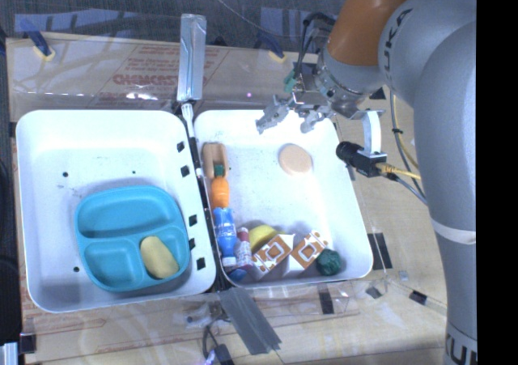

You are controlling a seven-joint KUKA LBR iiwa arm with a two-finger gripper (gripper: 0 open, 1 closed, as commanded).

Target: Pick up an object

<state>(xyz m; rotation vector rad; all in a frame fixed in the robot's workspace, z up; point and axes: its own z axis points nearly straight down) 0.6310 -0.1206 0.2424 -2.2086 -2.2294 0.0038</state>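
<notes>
Grey and orange, the arm (421,72) looms closest to the lens, above the right bin (356,218). Its pincer (293,115) hangs released, fingers spread, grasping nothing, over the bin's far edge. To do this step well, I judge it should descend straight over a lone item, away from the crowded near wall. The peach disc (296,159) lies apart on the bin floor, just beside and nearer the camera than the pincer, untouched.

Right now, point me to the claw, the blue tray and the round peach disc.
claw (291,115), camera view, midway between its fingertips
blue tray (121,210), camera view, bare floor of its upper compartment
round peach disc (296,159), camera view, centre of its top face
</notes>
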